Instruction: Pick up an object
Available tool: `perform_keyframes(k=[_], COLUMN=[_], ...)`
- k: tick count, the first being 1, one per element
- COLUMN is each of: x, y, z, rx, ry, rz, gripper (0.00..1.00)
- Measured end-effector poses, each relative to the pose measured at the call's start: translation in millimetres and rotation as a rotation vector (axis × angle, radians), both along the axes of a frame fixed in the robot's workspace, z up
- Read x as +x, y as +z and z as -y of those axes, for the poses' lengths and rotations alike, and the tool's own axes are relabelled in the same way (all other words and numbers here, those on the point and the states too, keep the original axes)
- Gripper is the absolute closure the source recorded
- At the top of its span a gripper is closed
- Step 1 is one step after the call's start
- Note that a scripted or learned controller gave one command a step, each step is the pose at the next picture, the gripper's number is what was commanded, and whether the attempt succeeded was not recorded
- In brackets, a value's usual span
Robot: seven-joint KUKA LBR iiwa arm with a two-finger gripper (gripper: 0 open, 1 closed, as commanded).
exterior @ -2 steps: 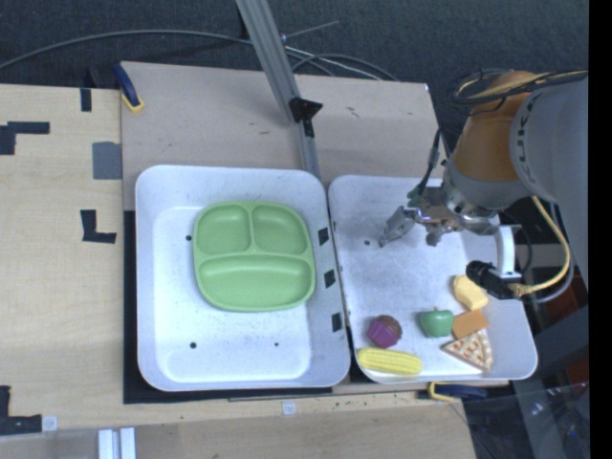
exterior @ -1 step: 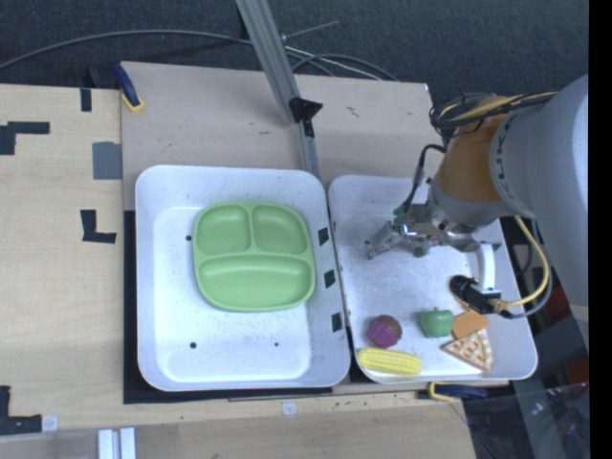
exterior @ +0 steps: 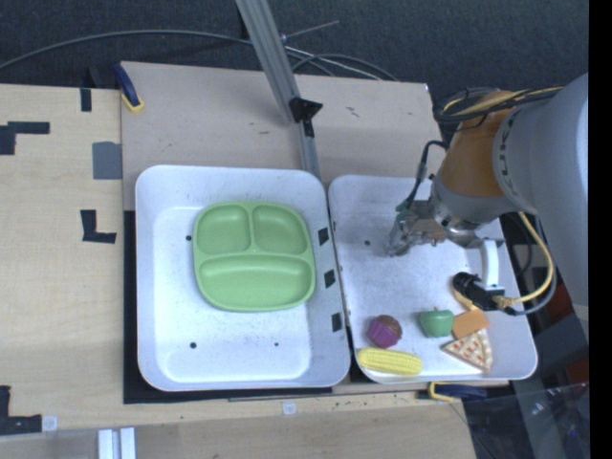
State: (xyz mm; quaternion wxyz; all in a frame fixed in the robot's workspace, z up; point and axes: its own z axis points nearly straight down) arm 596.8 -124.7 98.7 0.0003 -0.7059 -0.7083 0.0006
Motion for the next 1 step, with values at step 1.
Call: perform_keyframes(k=[1], x=[6.3], y=[44.2], z=[-4.0], rx=[0.000], ry=[-0.001], rz=[0.004], gripper=[1.00])
